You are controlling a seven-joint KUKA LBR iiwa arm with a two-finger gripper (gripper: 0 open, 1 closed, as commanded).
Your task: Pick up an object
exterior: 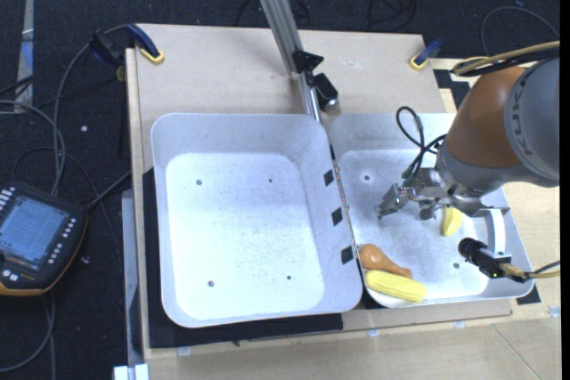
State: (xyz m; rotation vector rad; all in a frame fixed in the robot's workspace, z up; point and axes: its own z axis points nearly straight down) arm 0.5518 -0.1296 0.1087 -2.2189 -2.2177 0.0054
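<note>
corn cob (395,285) lies crosswise below your fingers (392,202), well apart; fingers look spread, holding nothing.

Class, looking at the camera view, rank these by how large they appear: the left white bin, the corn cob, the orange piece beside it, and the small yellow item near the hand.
1. Left white bin
2. Corn cob
3. Orange piece
4. Small yellow item, partly hidden by the arm, so its rank is unsure
</note>
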